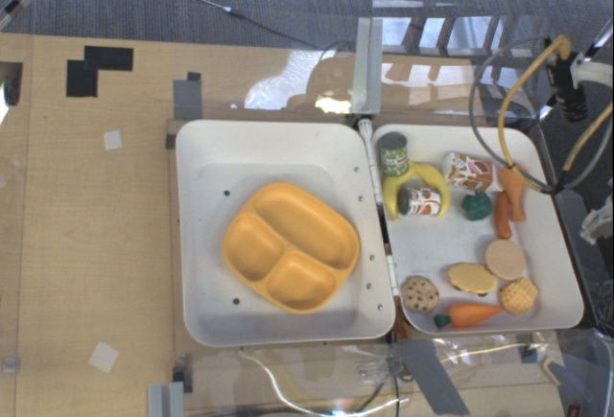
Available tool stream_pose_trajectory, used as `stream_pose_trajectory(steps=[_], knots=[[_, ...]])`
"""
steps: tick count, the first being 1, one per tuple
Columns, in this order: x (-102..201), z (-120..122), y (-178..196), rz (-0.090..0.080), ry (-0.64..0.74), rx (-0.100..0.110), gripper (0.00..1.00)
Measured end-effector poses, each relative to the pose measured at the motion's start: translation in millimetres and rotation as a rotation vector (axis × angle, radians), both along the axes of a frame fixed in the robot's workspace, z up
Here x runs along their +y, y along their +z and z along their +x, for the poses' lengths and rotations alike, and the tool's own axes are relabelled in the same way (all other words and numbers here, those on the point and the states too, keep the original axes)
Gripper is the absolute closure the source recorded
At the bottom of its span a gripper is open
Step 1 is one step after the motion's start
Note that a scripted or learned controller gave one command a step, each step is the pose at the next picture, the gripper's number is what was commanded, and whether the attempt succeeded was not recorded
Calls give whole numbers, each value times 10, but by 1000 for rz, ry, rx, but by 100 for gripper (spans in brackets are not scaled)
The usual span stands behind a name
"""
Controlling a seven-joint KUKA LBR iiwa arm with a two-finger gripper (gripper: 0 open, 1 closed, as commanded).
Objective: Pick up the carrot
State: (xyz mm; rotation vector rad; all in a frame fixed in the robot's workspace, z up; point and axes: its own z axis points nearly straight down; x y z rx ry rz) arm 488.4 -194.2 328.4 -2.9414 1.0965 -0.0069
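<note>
The carrot is found lying flat at the bottom of the right bin, green end pointing left, basically parked along the lower wall. Whether the end effector is released or clenched can't be told from this shot, so that's left open. For a clean pick, a straight-down approach on the orange middle is probably best, with the closing direction set across the carrot's short width. That's where it gets tight: the lower wall is just beside one flank and the bun-like piece is just beside the other. The chocolate chip cookie is crowded in near the green end, and the yellow waffle piece looks to be touching the tip, so some nudging should be expected. Open room is mostly in the left bin, around the yellow divided plate. Cables are looped over the upper right corner, so lifts are better kept low and central.
</note>
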Motion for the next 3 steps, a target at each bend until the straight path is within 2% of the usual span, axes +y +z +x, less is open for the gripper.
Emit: stream_pose_trajectory(steps=[1,2,3], knots=[[-76,152,891,-4,213,-8,100],[-118,107,1012,-2,389,-6,100],[-122,84,452,1,435,-2,100]])
